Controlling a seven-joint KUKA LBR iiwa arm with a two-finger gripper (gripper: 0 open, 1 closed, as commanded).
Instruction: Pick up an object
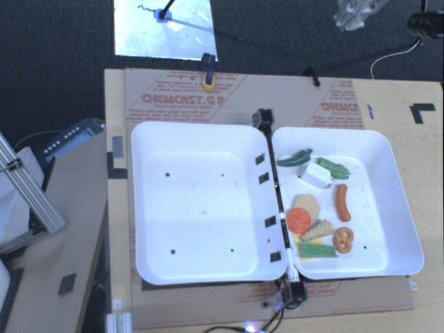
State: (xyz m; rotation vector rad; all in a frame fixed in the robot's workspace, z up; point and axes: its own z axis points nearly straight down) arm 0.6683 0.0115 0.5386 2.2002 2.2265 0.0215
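Observation:
The right bin (388, 158) holds several toy foods: a green pepper (294, 159), a white block (316, 175), a green pod (334, 168), a red sausage (342, 203), a tan round piece (306, 203), a red tomato slice (299, 220), a pretzel (343, 238), a yellowish cone (318, 230) and a green bean (317, 251). My gripper (352, 9) hangs high at the top right, well beyond the far edge of the bench and away from the bins; it looks blurred and pale.
The left bin (201, 200) sits beside the right one, joined by a black clip strip (274, 193). A cardboard sheet (187, 96) underlies both. A shiny plate (163, 19) lies at the back left. A cable (392, 54) runs near the top right.

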